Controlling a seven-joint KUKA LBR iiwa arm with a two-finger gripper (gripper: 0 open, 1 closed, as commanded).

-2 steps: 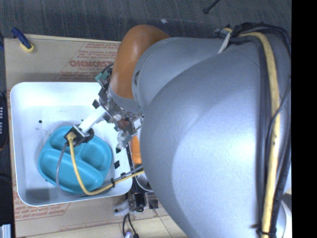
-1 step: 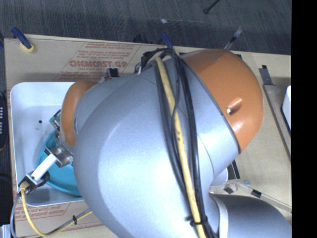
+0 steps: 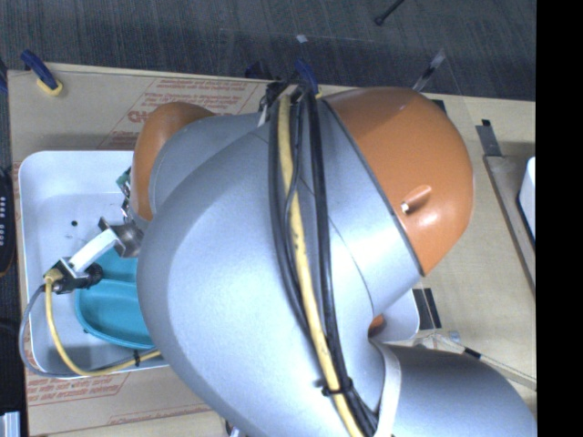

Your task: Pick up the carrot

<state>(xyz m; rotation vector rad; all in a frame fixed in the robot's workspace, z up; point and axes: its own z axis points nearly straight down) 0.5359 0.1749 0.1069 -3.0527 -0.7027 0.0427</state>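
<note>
The grey arm [image 3: 273,271] looms closest, leaning over the left white bin [image 3: 41,176] and covering most of it. A blue dish [image 3: 109,308] lies in that bin's near corner. The carrot's place cannot be told. Judged firm, light and smooth, it wants a mid-length grasp.

Single overhead camera, slanted down; arm [image 3: 301,271] close, blocking bins [image 3: 36,180].

one grey arm [image 3: 273,271], one white bin [image 3: 41,176], one blue object [image 3: 105,308]
</note>
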